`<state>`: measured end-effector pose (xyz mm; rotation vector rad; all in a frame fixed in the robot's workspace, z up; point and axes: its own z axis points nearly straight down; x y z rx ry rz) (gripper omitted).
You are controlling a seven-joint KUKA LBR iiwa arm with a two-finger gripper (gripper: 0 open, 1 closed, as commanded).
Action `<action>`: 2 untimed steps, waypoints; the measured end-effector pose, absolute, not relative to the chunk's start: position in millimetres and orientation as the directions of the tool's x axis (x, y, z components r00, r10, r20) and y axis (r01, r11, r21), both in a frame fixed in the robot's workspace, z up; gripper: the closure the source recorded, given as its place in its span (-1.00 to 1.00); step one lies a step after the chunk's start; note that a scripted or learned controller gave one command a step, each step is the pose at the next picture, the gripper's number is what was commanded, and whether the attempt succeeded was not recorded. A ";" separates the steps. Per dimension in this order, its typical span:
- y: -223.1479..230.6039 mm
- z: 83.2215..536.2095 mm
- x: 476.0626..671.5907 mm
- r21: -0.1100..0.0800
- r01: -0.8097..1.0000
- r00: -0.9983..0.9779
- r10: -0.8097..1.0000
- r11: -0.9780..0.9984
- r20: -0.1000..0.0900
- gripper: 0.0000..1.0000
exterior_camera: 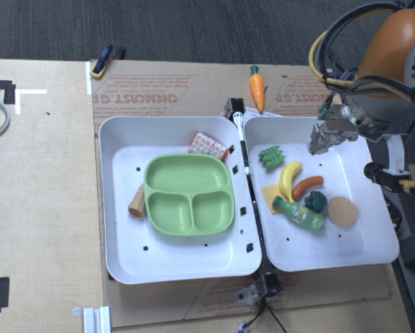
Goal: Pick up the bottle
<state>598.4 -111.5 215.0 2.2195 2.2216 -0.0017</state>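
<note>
The right bin (374,250) lies under the gripper (318,146), the left bin (117,207) with its green tray (189,193) off to its left. The bottle (301,214) lies below the gripper, apart from it, beside the banana (289,179). Whether the gripper holds anything, I cannot tell.

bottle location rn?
In the camera view, the bottle lies on its side in the right bin, just below the banana and left of the tan round piece.

Robot arm (391,54): grey body, glossy orange band above the wrist, looping black cables, and grey metal gripper (320,143).
</note>
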 end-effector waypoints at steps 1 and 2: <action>-27.6 240.6 529.2 -0.002 0.997 0.074 0.997 -0.074 0.000 1.00; 34.8 243.6 477.1 -0.003 0.991 0.131 0.991 -0.131 -0.001 1.00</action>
